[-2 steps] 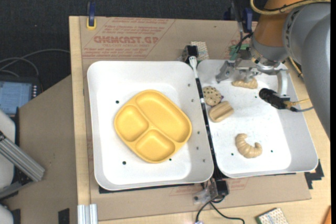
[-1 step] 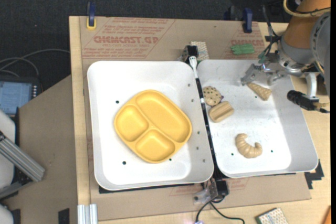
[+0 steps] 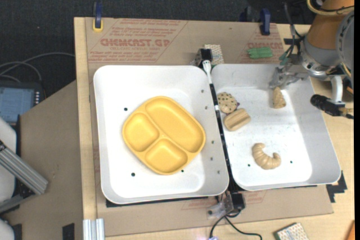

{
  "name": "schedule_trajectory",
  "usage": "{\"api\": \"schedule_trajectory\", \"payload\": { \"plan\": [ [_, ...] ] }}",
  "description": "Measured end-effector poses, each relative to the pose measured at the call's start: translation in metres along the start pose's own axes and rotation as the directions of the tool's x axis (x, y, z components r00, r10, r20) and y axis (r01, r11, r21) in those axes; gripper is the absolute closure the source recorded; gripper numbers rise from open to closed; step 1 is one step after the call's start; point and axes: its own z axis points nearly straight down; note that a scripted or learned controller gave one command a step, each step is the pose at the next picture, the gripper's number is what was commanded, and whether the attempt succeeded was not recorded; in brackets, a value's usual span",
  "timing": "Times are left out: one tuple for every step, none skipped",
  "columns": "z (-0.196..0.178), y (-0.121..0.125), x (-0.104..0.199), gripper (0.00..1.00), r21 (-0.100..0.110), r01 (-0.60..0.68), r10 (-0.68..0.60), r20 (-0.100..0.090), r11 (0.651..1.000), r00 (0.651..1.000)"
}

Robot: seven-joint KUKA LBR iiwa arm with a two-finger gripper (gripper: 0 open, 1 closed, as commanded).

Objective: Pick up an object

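In the right bin (image 3: 315,137) lie a speckled round cookie (image 3: 226,102), a tan bread-like block (image 3: 237,120) just below it, a curled croissant (image 3: 265,157) toward the front, and a small tan piece (image 3: 279,99) near the back. My gripper (image 3: 280,81) hangs over the right bin's back part, right above the small tan piece and very close to it. Whether it touches or grips that piece is unclear from this angle. The left bin (image 3: 112,87) carries a yellow divided plate (image 3: 163,135) in its middle.
The arm's grey and orange wrist (image 3: 329,31) comes in from the upper right. A green object (image 3: 260,53) lies on the cardboard behind the right bin. A small checkered item (image 3: 212,54) sits at the bins' back junction. Blue clamps (image 3: 98,13) hold the board's far edge.
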Motion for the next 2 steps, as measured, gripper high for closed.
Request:
{"api": "schedule_trajectory", "payload": {
  "plan": [
    [0.011,0.0,0.093,1.0,0.003,0.002,-0.002,0.0,1.0,1.0],
    [-0.088,-0.059,0.14,1.0,0.01,-0.001,0.001,-0.003,1.0,1.0]
  ]
}}
